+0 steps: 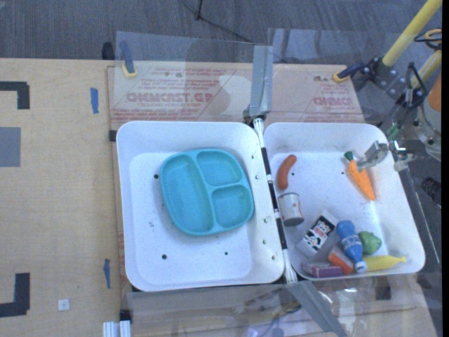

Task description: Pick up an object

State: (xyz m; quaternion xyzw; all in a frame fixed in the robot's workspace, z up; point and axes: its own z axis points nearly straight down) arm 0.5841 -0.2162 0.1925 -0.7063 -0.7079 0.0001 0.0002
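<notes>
Reaching in from the right, the hand (374, 156) is hanging over the upper right part of the right bin (319, 133), just above the leafy end of a toy carrot (361, 179); whether it is apart or together cannot be told. The carrot is lying on the bin floor, slanting down toward the right wall. A red sausage (285, 171) is resting near the bin's left wall, with a small metal can (289, 208) just below it. A black-and-white box (318, 234), a blue bottle (349, 240), a green piece (370, 242) and a yellow banana (384, 262) are crowding the lower corner. A turquoise divided plate (206, 191) is sitting in the left bin (137, 209) on the tabletop (52, 188).
</notes>
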